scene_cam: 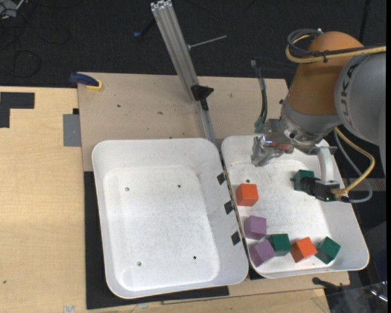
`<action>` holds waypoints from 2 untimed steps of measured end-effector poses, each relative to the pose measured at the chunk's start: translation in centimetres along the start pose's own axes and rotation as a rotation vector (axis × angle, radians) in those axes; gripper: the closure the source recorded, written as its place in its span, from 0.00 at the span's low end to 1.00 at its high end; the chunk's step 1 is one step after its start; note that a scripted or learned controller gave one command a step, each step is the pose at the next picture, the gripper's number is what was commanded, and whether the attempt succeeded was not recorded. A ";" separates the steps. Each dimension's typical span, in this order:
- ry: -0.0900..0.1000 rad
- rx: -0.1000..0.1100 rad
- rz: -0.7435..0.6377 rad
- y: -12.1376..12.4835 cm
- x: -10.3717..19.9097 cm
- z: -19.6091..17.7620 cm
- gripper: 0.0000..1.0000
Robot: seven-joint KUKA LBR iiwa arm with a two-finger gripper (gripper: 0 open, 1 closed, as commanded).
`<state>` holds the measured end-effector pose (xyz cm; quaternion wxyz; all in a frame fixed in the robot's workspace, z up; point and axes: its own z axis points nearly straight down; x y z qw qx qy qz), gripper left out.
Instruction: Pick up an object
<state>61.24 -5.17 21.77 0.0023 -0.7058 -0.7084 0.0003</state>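
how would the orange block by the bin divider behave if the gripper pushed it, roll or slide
The orange block looks flat-faced and cube-like, so it would probably slide, not roll. It looks rigid and likely light. Standing apart from the purple blocks, a push should move it alone at first.

Two white bins (117, 155) sit side by side. The right bin (352, 253) holds seven blocks: two orange (247, 193), two purple (255, 227), three green (280, 242).

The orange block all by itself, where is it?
The orange block sits in the right bin, near its left wall, below the pincer. Its nearest neighbour is a purple block just below it.
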 end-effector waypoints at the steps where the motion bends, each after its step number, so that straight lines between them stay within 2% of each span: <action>1: -0.002 0.001 0.001 -1.5 5.6 -1.0 1.00; 2: -0.001 0.003 0.000 -3.1 10.6 -0.1 1.00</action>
